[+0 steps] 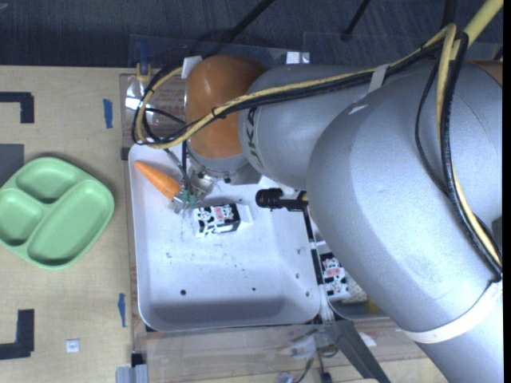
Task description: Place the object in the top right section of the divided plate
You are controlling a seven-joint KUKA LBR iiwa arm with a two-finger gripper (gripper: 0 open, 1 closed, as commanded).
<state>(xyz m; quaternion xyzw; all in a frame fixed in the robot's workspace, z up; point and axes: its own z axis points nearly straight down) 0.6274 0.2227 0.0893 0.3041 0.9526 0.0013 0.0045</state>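
Note:
An orange carrot [157,179] lies in the upper left corner of the white bin [231,294], its green stalk end pointing down right. The arm reaches in from the right and its wrist covers the bin's top edge. The gripper [192,191] sits just right of the carrot's stalk end, mostly hidden under the wrist. The green divided plate [54,211] rests on the wooden bench far to the left, outside the bin, with nothing in its sections.
A small black-and-white patterned box [217,219] lies in the bin just below the gripper. Another patterned item [334,274] shows at the bin's right rim under the arm. Yellow and black cables [160,126] loop near the bin's top left corner.

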